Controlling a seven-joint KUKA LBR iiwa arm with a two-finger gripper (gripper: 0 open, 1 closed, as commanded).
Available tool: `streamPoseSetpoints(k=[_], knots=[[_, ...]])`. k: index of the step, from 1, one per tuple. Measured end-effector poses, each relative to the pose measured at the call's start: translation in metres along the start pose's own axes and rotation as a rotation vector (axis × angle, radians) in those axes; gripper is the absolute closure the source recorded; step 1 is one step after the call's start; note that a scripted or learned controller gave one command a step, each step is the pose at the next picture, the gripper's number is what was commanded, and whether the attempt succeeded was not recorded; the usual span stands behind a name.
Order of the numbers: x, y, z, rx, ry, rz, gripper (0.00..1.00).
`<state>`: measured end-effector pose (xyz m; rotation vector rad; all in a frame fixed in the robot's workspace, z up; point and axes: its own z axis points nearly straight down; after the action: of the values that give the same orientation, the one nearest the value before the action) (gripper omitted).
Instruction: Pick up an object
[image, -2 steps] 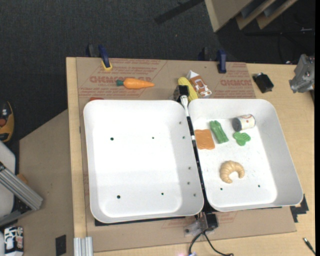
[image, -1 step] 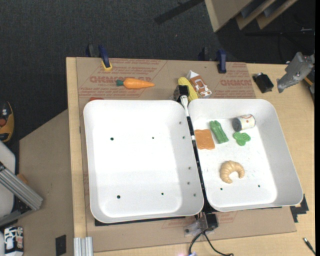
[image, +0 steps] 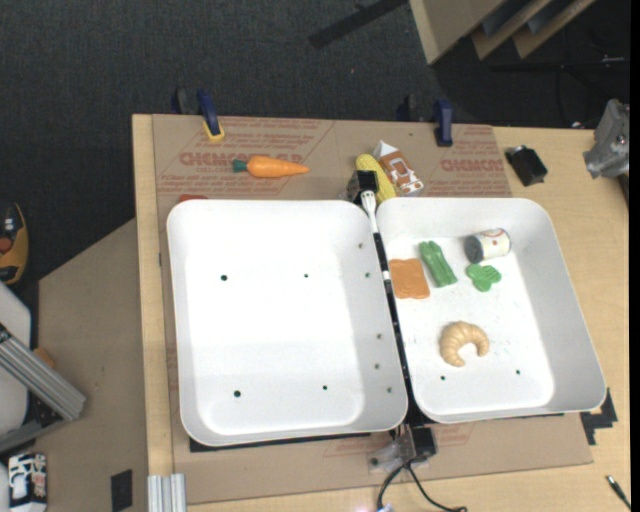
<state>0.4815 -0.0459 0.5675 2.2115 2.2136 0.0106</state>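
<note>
The right bin (image: 560, 330) holds a tan croissant (image: 464, 342), an orange flat piece (image: 409, 278), a long green piece (image: 436, 263), a small green leafy piece (image: 484, 277) and a white cylinder with a red end (image: 488, 243). A grey part of the arm (image: 610, 140) pokes in at the right edge, well above and right of the bin.
The left bin (image: 200, 330) lies beside the right one. Behind the bins, on the cardboard, lie a carrot (image: 270, 168), a yellow item (image: 369, 168) and a brown-and-white packet (image: 398, 172). Blue clamps (image: 210, 118) (image: 443, 122) grip the board's far edge.
</note>
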Motion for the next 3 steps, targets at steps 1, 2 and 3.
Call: streamPoseSetpoints(k=[1,2,3], knots=[[0.000,0.000,0.001,0.001,0.000,0.000,0.00],[0.000,0.001,-0.011,-0.004,-0.001,0.000,1.00],[0.000,0.001,-0.010,-0.003,-0.001,0.000,0.00]])
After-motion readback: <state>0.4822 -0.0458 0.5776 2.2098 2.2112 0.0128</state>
